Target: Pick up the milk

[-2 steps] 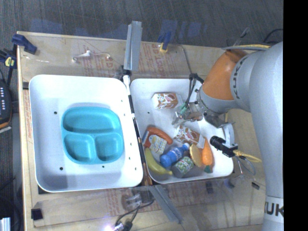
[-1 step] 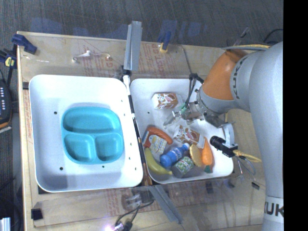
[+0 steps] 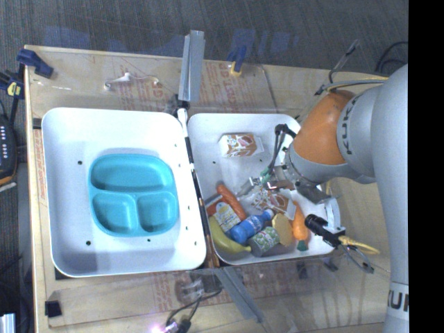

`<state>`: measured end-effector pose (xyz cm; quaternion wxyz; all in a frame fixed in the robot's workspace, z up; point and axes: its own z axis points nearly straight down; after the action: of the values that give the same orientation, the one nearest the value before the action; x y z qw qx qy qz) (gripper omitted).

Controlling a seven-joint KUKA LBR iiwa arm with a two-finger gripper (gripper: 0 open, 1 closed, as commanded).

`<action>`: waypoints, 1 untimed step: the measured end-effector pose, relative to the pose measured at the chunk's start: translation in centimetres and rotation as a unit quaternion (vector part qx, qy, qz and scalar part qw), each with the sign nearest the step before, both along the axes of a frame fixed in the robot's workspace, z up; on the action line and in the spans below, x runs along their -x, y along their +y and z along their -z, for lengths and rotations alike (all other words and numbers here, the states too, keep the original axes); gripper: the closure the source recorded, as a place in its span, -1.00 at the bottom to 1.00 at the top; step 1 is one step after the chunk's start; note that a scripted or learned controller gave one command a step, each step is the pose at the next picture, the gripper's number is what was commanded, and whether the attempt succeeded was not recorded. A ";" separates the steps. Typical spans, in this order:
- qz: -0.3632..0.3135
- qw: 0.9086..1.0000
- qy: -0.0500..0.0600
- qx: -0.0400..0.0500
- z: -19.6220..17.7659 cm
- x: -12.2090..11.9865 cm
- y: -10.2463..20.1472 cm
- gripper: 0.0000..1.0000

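Note:
A small white and pale-blue carton (image 3: 226, 217), which looks like the milk, lies among a pile at the front of the right bin (image 3: 208, 134). My gripper (image 3: 266, 182) is low in the middle of that bin, up and to the right of the carton and apart from it. It hovers over a red and white patterned packet (image 3: 276, 201). The grey arm with its orange band (image 3: 320, 139) comes in from the right and hides the bin's right side.
Around the carton lie a long orange carrot (image 3: 230, 198), a blue bottle (image 3: 251, 226), a banana (image 3: 227, 244), a green carton (image 3: 266, 239) and a small carrot (image 3: 300, 227). A brown and white packet (image 3: 241, 145) lies alone at the back. The left bin holds a blue divided tray (image 3: 133, 193).

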<state>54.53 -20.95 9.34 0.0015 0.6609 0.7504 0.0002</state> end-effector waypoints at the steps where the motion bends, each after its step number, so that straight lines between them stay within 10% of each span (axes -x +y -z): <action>1: -0.025 1.000 0.000 -0.001 0.0 2.0 0.2 -1.00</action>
<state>52.54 -20.78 9.32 0.0008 0.6419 0.7668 0.0015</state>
